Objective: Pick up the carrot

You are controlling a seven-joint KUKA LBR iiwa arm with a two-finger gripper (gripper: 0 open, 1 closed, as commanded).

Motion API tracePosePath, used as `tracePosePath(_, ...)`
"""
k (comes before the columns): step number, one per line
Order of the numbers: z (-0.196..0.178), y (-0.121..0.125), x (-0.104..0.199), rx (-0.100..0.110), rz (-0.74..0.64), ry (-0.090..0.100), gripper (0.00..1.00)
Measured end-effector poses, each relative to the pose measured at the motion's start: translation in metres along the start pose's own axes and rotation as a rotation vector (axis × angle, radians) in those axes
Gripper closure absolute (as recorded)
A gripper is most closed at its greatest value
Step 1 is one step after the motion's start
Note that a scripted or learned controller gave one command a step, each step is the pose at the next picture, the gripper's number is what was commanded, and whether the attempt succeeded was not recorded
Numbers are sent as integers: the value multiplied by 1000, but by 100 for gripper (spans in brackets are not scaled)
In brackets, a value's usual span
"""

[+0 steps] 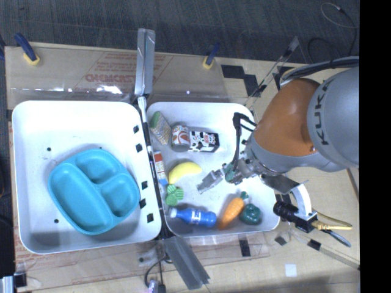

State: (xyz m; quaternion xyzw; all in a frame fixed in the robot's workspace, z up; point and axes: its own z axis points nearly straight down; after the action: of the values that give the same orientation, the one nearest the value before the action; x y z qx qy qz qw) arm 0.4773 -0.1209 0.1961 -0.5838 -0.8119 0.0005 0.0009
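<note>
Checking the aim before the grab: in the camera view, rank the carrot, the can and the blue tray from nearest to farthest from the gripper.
1. Carrot, just below-right of the gripper, in the right bin.
2. Can, farther up that bin.
3. Blue tray, over in the left bin.

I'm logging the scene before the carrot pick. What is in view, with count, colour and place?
left bin: 1, white, left half of the bench
right bin: 1, white, beside it
plate: 1, blue, divided, in the left bin
carrot: 1, orange with green top, front of the right bin
dark green item: 1, right of the carrot, close against it
bottle: 1, blue, lying left of the carrot
yellow fruit: 1, middle left of the right bin
small green item: 1, below the yellow fruit
can: 1, brown, black and white, lying at the back
clamps: 2, blue, bench's far edge
arm: 1, grey and orange, from the right
gripper: 1, over the right bin, up-left of the carrot
</note>
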Motion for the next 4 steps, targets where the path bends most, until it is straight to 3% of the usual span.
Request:
tracePosePath(1, 19, -19, -53, 1, 10, 0, 0)
tracePosePath(2, 105, -29, -85, -1, -123, 1, 0)
tracePosePath(3, 96, -28, -84, 0, -128, 1, 100)
tracePosePath(4, 96, -28, -84, 0, -128, 1, 0)
